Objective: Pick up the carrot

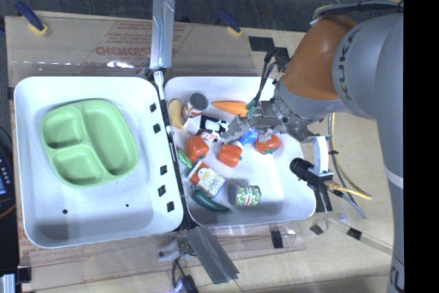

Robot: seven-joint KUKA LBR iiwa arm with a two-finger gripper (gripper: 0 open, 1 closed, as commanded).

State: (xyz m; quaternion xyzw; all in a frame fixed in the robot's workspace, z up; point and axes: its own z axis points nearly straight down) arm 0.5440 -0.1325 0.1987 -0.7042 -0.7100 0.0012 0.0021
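Lying beside the gripper point(241, 128): one carrot point(230, 107), seemingly three tomatoes point(197, 147).

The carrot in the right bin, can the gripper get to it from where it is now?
Probably yes. The carrot lies near the far wall of the right bin with nothing on top of it, and the gripper hangs just beside it. The bin wall close behind could crowd the approach.

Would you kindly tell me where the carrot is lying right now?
The carrot lies in the right bin, near its far wall, between a small round can and the gripper.
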